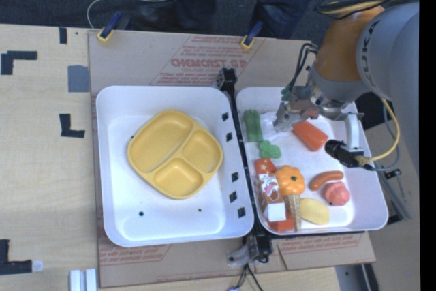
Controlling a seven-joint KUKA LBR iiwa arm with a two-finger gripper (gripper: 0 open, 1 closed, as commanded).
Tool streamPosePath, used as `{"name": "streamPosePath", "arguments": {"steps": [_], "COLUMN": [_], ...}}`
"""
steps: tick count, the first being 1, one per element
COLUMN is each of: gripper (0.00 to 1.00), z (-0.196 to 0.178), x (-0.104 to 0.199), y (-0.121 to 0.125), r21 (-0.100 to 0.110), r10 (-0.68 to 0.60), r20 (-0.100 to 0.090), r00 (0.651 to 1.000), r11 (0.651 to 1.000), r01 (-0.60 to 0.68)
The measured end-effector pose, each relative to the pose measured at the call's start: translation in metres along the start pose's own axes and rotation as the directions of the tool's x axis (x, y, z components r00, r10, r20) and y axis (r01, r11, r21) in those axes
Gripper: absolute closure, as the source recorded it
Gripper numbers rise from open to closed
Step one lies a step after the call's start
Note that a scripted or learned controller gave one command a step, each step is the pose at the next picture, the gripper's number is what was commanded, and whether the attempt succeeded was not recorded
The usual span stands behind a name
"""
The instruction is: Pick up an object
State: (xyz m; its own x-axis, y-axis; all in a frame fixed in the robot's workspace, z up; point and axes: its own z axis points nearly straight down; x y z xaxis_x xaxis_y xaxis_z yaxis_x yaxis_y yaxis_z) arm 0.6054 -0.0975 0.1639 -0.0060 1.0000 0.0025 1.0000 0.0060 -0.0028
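Two white bins sit side by side on the bench. The left bin (pixel 109 146), well to the left of the claw, holds one item: a yellow tray (pixel 175 153) with three compartments, lying flat and turned at a slant.

The right bin (pixel 371 204) holds eight toy food items by my count, though the small ones overlap and the count is not certain. One green strip (pixel 253 125) lies just left of the claw, along the bin's left wall. One green leafy piece (pixel 270 149) is just below and left of the claw. One red packet (pixel 266 180) lies further below, partly under one small pumpkin (pixel 290 180). One white-labelled wrapper (pixel 277 212) is below the packet, near the bin's bottom edge. One yellow lemon-shaped piece (pixel 314 210) is beside the wrapper, to its right. One orange-red block (pixel 310 135) lies just right of and below the claw, near it; contact not resolvable. One sausage (pixel 327 180) is below the block. One pink-red piece (pixel 336 194) is touching or just under the sausage.

The claw (pixel 286 118) hangs over the upper middle of the right bin, between the green strip and the block. Whether its fingers are apart or together, I cannot tell; nothing is visibly between them.
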Motion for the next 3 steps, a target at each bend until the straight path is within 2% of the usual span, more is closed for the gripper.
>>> {"name": "streamPosePath", "arguments": {"steps": [1, 2, 3], "gripper": [0.00, 0.00, 0.00], "z": [0.003, 0.050, 0.072], "x": [-0.004, -0.008, -0.006], "y": [0.002, -0.065, -0.069], "r21": [-0.001, 0.009, -0.023], "r10": [0.004, 0.008, 0.007], "r20": [0.002, 0.001, -0.003], "r00": [1.000, 1.000, 1.000], "r11": [1.000, 1.000, 1.000], "r01": [-0.004, -0.008, -0.007]}}
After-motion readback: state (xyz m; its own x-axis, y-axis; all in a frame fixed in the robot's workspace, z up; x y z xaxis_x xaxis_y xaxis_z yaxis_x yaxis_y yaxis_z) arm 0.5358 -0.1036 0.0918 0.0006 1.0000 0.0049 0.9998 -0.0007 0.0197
